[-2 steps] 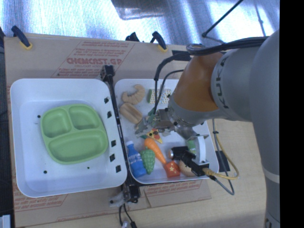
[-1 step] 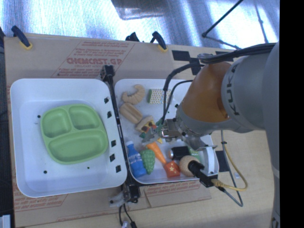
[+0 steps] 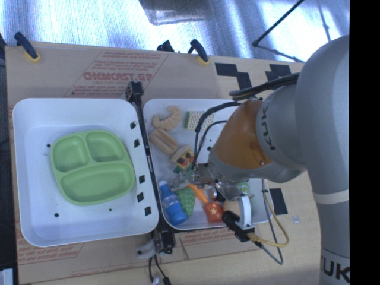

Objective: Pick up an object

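Left bin (image 3: pixel 24 159): white, shallow, on the desk (image 3: pixel 89 70). Holds one green divided plate (image 3: pixel 92 166) with three compartments, lying flat near the middle.

Right bin (image 3: pixel 155 108): white, shallow, touching the left bin along a black clipped seam. Partly covered by the arm. Contents, far end to near end:
- tan croissant-shaped toy (image 3: pixel 167 118), near the far left corner;
- pale checkered piece (image 3: pixel 191 120), just beside the croissant on its right;
- tan bread-roll shape (image 3: pixel 162 140), below the croissant;
- small multicoloured block (image 3: pixel 183 158), next to the roll;
- blue bottle (image 3: pixel 172 203) with white cap, along the left wall at the near end;
- green leafy piece (image 3: pixel 186 199), touching the bottle's right side;
- orange carrot-like piece (image 3: pixel 200 193), beside the green one;
- red-orange item (image 3: pixel 214 211), at the near edge.

Arm (image 3: pixel 309 129): grey, orange band (image 3: pixel 240 136) above the wrist, entering from the right and bent down over the right bin.

Gripper (image 3: pixel 209 186): low in the near half of the right bin, among the green, orange and red-orange pieces. Fingers hidden under the wrist and cables; spread or pressed together cannot be told. Nothing visibly pinched.

Yellow and black cables (image 3: pixel 268 239): trailing from the wrist past the bin's near right corner.
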